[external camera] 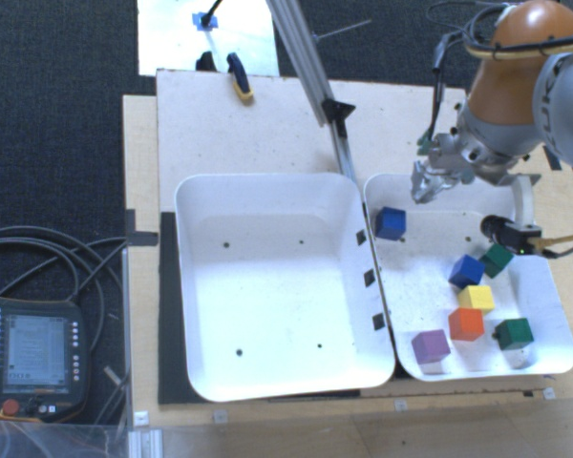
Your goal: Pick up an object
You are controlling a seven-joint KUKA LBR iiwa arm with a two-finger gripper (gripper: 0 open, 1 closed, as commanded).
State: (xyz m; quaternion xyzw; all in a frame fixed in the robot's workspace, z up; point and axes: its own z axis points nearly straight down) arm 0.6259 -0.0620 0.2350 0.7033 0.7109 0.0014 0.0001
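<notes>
Approach is the step in hand: the end effector (428, 191) hangs over the right bin's (554, 356) upper left corner, nothing visibly between its fingers; whether they are spread I cannot tell. Nearest lies a blue cube (391, 223), just below-left. Next comes descent. Count: two blue cubes, two green, one yellow, one orange, one purple.
</notes>
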